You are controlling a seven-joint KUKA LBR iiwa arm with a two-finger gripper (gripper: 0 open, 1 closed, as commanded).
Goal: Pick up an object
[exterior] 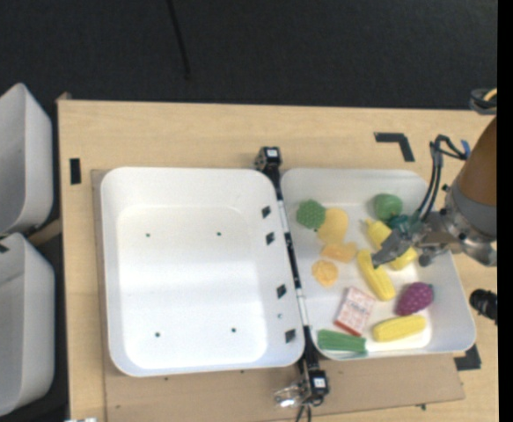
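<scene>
Step in hand, as judged: the approach to a grasp; nothing is lifted yet. The arm reaches in from the right, and its gripper sits low over the right-hand shallow white plastic bin, in the middle of the toy pile. Cannot tell the gripper's state: the dark metal at its tip blurs into the toys beneath.

Likeliest target, by position: the small yellow plastic banana-like piece just beside the gripper, or the yellow plastic corn cob directly below it. Both lie in the right bin, towards its middle.

Next move calls for settling onto one item alone, closing, then lifting straight up clear of the bin wall.

Around it, all in the right bin:
- green round toy near the far wall, close behind the gripper
- green leafy vegetable toy and pale yellow rounded toy towards the divider
- orange round piece left of the corn cob
- purple grape bunch, second yellow corn cob, red-and-white small carton, green long pod along the near side

In the way: neighbours crowd the target, so a two-item pinch or a glancing push is a risk.

The left-hand white bin lies alongside on the wooden counter
</scene>
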